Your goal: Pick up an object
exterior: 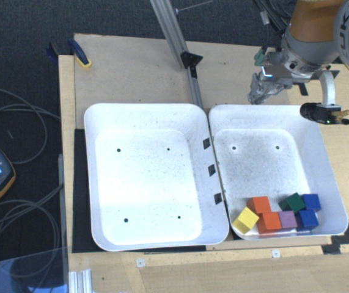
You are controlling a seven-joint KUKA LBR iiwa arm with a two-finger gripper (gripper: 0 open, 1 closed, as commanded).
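While the gripper is held above the right bin's far rim, its state cannot be told; blocks are clustered at the near edge.

blocks in right bin (near corner), left bin beside

2 white bins look like smooth, speckled plastic; the bench is pale matt wood; the blocks look matt.

Robot lab (bench, loose cables).
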